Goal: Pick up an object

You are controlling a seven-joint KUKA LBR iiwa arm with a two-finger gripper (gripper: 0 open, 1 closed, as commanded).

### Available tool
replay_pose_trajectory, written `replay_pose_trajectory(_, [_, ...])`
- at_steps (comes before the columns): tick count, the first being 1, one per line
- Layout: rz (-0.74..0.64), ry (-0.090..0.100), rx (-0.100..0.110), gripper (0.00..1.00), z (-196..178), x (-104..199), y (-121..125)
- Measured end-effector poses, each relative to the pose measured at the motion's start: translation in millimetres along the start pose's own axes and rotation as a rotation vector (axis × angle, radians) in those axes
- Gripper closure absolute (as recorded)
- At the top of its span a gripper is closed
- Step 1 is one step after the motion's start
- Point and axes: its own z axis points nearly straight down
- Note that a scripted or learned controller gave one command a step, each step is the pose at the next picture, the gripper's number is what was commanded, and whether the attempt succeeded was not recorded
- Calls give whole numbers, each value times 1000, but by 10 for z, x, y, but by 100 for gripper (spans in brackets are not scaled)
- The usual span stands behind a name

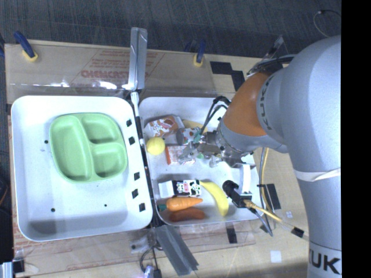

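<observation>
Centrally in the right bin (152, 106), the jaws (194, 149) sit low amid clutter; their opening cannot be told. Banana (217, 196), carrot (181, 202) and lemon (155, 146) crowd this bin. Left bin (23, 155) holds a green divided tray (87, 146), with open margins on the worktop (58, 62).

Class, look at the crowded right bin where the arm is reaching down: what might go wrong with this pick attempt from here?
1. The hand sits among tightly packed items, so it might catch two at once or none.
2. The yellow ball lies right beside it and may roll off if nudged.
3. The banana, carrot and small carton crowd the bin's near side, so a sideways sweep could shove them against the right bin wall.
</observation>
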Motion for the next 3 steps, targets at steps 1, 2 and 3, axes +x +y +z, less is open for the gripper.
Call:
replay_pose_trajectory(1, [-2, 1, 3, 100, -93, 8, -4])
replay_pose_trajectory(2, [-108, -2, 3, 100, -713, 94, -70])
replay_pose_trajectory(3, [-108, -2, 4, 0, -712, 94, -71])
